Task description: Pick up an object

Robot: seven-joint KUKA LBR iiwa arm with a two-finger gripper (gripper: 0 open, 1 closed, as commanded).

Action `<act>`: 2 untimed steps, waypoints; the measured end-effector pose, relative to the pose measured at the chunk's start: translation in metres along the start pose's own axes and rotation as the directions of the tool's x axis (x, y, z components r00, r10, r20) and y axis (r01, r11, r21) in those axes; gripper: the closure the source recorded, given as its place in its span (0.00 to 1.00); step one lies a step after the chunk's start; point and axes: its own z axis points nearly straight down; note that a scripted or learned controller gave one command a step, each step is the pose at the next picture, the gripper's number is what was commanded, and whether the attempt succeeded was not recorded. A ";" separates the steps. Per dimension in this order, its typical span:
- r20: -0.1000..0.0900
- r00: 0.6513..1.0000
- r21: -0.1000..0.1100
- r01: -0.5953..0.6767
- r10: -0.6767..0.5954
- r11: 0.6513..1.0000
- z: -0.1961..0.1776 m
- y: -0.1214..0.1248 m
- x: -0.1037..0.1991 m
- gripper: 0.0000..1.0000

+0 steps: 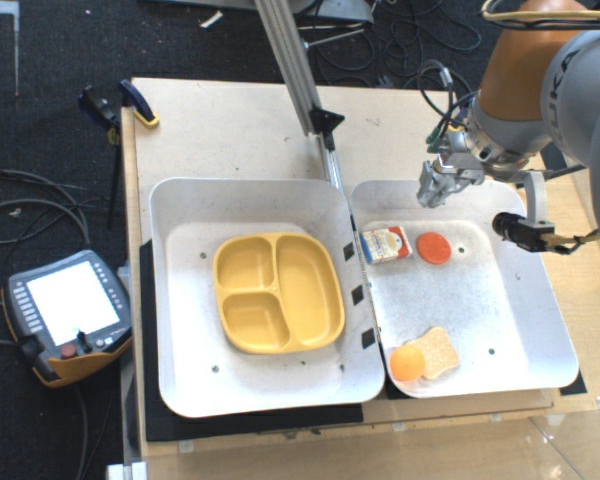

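Camera view: the gripper [432, 194] hangs over the right bin's [525, 313] far edge; jaw state cannot be determined. Inside lie a small carton [384, 245], red disc [435, 248], orange ball [407, 363] and bread slice [440, 351].

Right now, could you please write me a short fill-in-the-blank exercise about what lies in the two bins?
1. The yellow divided tray lies in the ____ bin as the camera sees it.
2. The tray has ____ compartments.
3. The red disc lies just right of the small ____.
4. The gripper hangs over the ____ edge of the right bin.

Missing words: left; three; carton; far
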 end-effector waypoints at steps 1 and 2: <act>-0.003 1.000 0.008 0.005 -0.004 1.000 0.005 0.000 0.050 1.00; -0.003 1.000 0.005 0.006 -0.006 1.000 -0.011 0.004 0.108 1.00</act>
